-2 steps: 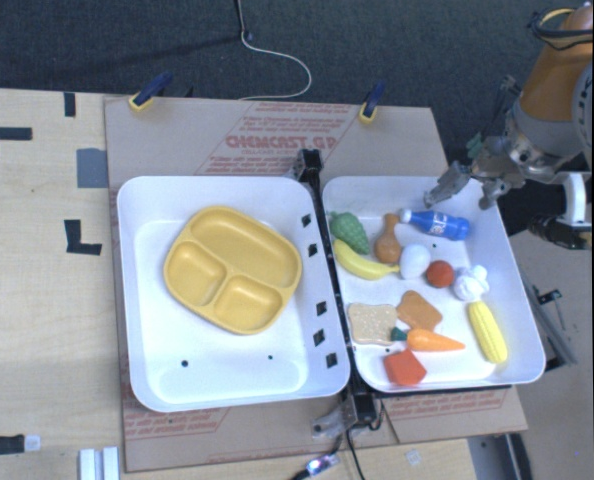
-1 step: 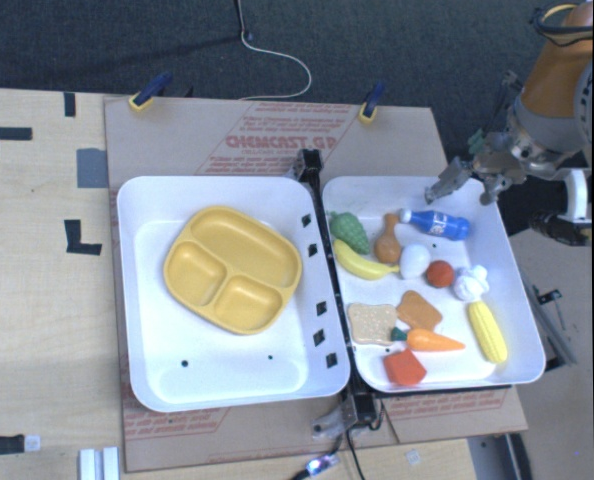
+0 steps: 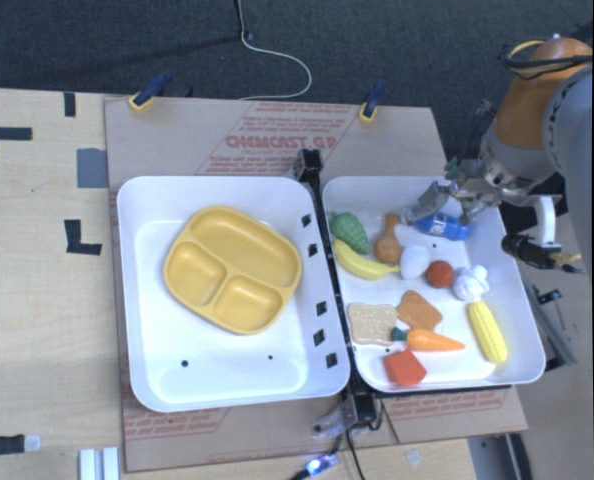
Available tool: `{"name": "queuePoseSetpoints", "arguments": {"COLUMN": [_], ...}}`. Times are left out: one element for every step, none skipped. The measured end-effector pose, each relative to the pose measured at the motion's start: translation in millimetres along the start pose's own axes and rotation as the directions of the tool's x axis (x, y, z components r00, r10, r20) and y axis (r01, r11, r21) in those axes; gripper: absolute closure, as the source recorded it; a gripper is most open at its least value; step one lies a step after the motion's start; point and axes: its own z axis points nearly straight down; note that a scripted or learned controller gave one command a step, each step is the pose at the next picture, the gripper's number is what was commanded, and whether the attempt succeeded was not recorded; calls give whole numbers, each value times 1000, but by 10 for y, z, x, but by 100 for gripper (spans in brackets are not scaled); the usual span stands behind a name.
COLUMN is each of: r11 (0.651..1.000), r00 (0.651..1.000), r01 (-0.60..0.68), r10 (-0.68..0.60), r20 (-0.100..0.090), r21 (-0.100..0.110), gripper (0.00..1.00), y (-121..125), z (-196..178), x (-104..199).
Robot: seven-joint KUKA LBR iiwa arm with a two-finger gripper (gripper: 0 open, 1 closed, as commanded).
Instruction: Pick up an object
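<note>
Hand (image 3: 455, 196) low over right bin (image 3: 525, 313) far corner, at blue object (image 3: 439, 224). Finger state: cannot tell. Other toy food clusters nearer camera from hand, within reach; yellow tray (image 3: 233, 268) lies far left.

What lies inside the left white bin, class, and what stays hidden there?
Inside the left bin lies one yellow divided plate, its three compartments bare. A few small dark specks dot the bin floor. The floor directly beneath the plate is covered, so it cannot be seen.
</note>
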Motion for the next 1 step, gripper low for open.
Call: {"name": "queuePoseSetpoints", "arguments": {"r11": [1000], "r00": [1000], "r01": [0], "r10": [0], "r20": [8], "r21": [-11], "gripper": [0], "y": [63], "z": [397], "x": [-3]}}
